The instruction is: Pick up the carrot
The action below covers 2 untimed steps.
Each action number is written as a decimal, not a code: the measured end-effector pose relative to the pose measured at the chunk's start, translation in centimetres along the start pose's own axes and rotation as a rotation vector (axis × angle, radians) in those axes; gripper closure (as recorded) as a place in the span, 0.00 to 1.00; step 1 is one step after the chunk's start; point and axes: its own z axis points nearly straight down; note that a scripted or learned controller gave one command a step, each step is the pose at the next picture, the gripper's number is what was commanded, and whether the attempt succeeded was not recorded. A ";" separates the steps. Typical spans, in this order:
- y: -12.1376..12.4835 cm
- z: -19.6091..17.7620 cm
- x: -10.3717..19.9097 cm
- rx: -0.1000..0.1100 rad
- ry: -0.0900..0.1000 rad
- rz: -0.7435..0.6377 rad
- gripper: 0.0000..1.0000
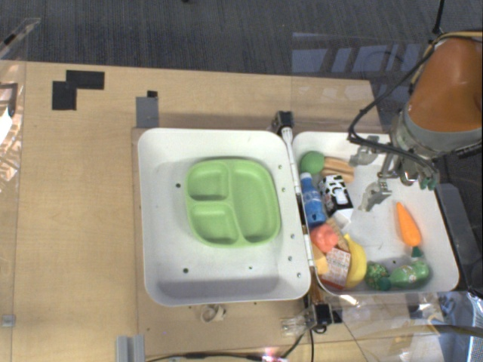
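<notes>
The arm, grey with its orange band, is seen reaching in over the right bin, and the gripper hangs above that bin's middle with its fingers spread apart and nothing between them. The carrot lies just beside and below the gripper, on bare white floor toward the bin's right side, its narrow end pointing up the view. For the step in hand, the approach, the gripper would best be shifted toward the carrot, turned so the fingers straddle its short width, and lowered at the thick middle, where a slip is judged least likely; the vegetables near its lower end should be kept clear. The left bin holds one green divided tray, set about centrally. In the right bin, a blue bottle, a green ball, a black-and-white box, a pink item and a banana are crowded along the left wall, and green vegetables lie along the near edge.
</notes>
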 end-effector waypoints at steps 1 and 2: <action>-6.1 1.6 4.3 0.001 0.001 -0.222 0.00; -9.5 11.4 5.2 0.003 -0.005 -0.459 0.00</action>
